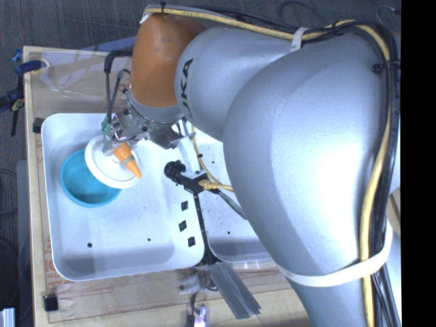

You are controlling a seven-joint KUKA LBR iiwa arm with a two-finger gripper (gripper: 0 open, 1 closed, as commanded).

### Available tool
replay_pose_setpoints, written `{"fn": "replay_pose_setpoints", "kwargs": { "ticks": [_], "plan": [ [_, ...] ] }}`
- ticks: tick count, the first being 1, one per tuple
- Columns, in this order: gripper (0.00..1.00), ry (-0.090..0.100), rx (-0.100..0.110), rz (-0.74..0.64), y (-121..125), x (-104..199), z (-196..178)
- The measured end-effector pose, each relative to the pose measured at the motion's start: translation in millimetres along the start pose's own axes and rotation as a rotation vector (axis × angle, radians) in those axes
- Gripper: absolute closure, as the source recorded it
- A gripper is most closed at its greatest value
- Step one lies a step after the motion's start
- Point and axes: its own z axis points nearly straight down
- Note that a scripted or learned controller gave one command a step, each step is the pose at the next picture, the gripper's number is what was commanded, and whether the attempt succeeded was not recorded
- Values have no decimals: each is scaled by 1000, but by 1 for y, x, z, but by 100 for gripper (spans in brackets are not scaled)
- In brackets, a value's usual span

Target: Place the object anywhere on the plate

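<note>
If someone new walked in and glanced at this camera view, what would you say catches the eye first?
The huge grey arm dominates, sweeping in from the right with its orange band near the top. Below that band, the gripper sits over the left bin, right at an orange carrot-like object that lies across a small white plate. A blue bowl peeks out from under the plate's left side.

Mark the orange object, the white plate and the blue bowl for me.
orange object (127,161): camera view, middle of its body, lying at the plate's right edge.
white plate (102,165): camera view, bare face left of the object.
blue bowl (83,182): camera view, inner floor.
</note>
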Motion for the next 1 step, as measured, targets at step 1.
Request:
{"fn": "replay_pose_setpoints", "kwargs": {
  "ticks": [1],
  "plan": [
    [100,-1,-2,-154,6,67,20]
  ]
}}
